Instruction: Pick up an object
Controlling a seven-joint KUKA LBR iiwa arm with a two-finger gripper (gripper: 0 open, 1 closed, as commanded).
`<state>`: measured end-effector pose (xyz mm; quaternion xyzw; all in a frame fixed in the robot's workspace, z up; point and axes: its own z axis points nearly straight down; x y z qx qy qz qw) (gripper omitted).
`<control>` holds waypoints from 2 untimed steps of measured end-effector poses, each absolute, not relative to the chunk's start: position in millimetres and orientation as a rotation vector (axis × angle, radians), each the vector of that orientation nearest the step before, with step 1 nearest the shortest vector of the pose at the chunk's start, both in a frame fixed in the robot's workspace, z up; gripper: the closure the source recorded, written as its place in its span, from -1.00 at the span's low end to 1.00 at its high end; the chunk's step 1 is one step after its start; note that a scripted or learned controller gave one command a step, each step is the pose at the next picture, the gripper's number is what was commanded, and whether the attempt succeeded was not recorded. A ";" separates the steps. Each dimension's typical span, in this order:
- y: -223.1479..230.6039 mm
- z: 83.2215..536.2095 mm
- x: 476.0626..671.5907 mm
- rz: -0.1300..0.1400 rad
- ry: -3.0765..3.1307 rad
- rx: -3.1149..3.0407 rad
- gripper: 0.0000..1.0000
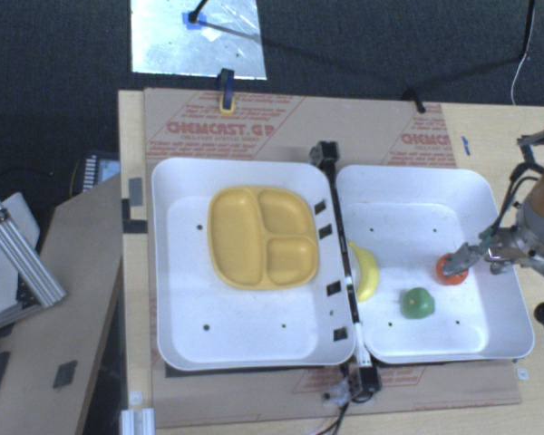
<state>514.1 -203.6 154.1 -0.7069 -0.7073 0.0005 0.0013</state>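
In the right bin [408,202] lie three small objects. A red-orange round piece [451,271] sits at the right side of the bin. A green round piece [418,303] lies nearer the front, and a yellow banana-like piece [365,273] rests against the bin's left wall. My gripper [469,256] reaches in from the right edge and sits right at the upper right of the red-orange piece, touching or nearly touching it. Part of that piece is covered by the gripper.
The left bin [186,324] holds a yellow divided plate [261,236]. A black hinge strip [335,243] runs between the two bins. Both bins rest on a cardboard sheet [254,125] on the bench.
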 end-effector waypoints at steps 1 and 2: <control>-199.2 108.2 521.6 0.001 -2.222 -2.218 -1.00; -200.3 121.4 522.9 -0.002 -2.225 -2.224 1.00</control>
